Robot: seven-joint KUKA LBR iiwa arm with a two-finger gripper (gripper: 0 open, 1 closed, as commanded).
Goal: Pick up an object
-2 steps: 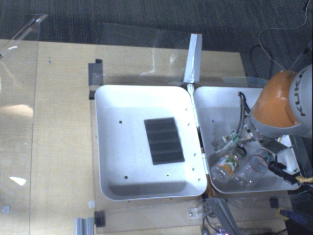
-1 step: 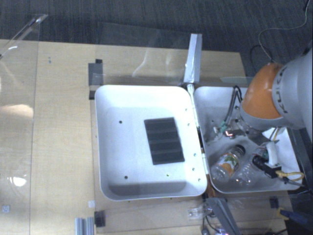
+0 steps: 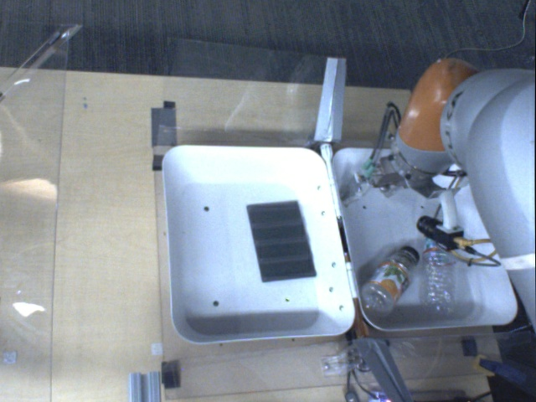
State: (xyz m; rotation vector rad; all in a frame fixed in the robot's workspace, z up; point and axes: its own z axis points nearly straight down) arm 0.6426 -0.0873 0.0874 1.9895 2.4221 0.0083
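A black ribbed rectangular pad (image 3: 281, 240) lies flat in the middle of the left bin (image 3: 193, 224). In the right bin (image 3: 494, 304), near its front wall, a small jar with an orange label (image 3: 389, 280) lies on its side. Beside it, to the right, a clear plastic bottle (image 3: 436, 280) lies lengthwise. My gripper (image 3: 373, 177) hangs over the back left corner of the right bin, under the orange band of the arm. It is well apart from the jar and the bottle, and I see nothing held in it.
The grey arm (image 3: 494, 157) covers the right side of the right bin. A raised divider (image 3: 342, 241) separates the two bins. A clear acrylic panel (image 3: 331, 103) stands behind the bins. Wooden bench top (image 3: 84, 249) stretches to the left.
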